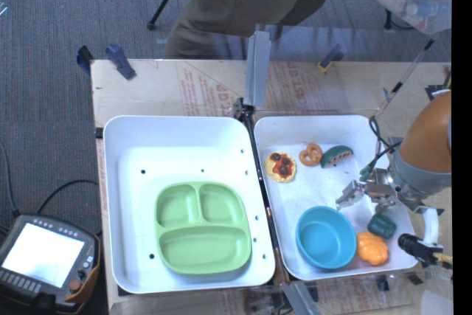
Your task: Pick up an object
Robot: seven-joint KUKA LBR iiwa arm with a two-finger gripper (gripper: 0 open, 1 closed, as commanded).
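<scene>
Pincer (366,192) hovers over the right bin (324,125), fingers spread, gripping nothing. Blue bowl (325,236) sits just below-left; the teal object (382,225) and the orange one (372,248) crowd the near right corner.

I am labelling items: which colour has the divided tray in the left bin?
Light green, seen in the camera view.

A green divided plate (203,227) is lying in the left bin (118,158), while in the right bin (310,125) the gripper (366,193) is hovering open above a blue bowl (326,236), an orange toy (372,248) and a dark green toy (382,226) near the front right corner.
</scene>
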